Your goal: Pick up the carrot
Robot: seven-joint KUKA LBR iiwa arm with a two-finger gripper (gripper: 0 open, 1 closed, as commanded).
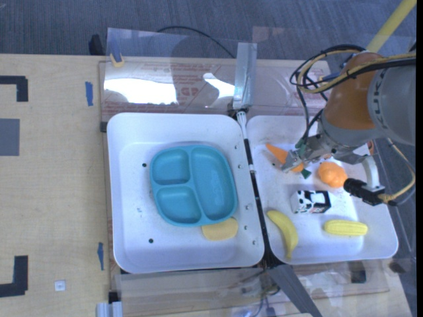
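Best closing squarely across the carrot in the right bin, near its upper-left corner, beside the orange; jaws' state impossible to tell.

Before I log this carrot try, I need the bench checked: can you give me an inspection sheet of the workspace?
Surface: two white bins; left bin, right bin.
Job's things: carrot lies in the right bin's upper left, at the gripper's tip.
Clutter: blue divided plate and a pale yellow piece in the left bin; orange, banana, corn cob, black-and-white toy in the right.
Grippers: gripper low beside the carrot; grasp not discernible.
Cables: yellow and black loops above the wrist.
Surroundings: clear panels behind the bins.
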